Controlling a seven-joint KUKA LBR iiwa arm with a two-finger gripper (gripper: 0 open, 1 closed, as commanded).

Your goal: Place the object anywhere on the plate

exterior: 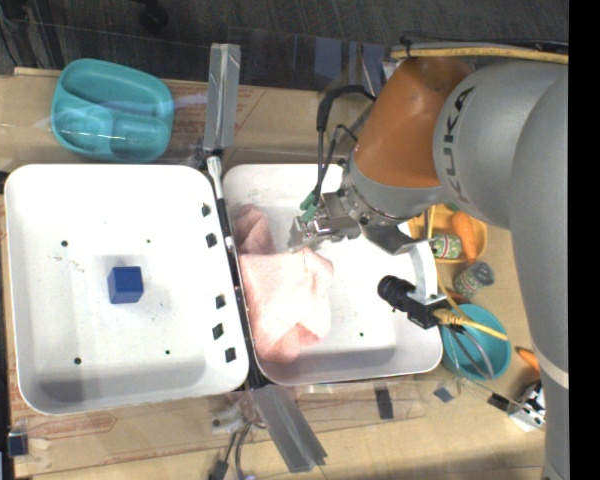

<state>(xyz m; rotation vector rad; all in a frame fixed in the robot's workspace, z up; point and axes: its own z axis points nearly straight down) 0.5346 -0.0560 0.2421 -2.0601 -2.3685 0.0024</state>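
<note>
Camera view looks down on the table, and the arm (460,138) reaches in from the right with its end effector (315,230) low over the right bin (380,353). It sits at the far edge of a pink cloth (285,303), touching it or just above it. From this angle I cannot tell whether the end effector is apart, together, or clamped on the fabric.

I judge the cloth to be the object, since the arm is working on it. A blue cube (126,284) sits alone in the left bin (40,198). The step in hand looks like the grasp: the cloth lies on the bin floor, not yet lifted.

The only plate-like thing I can pick out is a teal divided plate (112,108) on the table at the far left, beyond the left bin and well apart from the cloth. If that is the target, the next move calls for a firm pinch on the fabric and a lift high enough to clear the bin walls and the divider between the bins. Then comes a long carry left and far, with the cloth hanging loose.

The cloth is rumpled, lying along the right bin's left wall. Its long axis runs near to far, tilted slightly, with a narrower fold at the far left end. It has no clear front, so it points no particular way.
</note>
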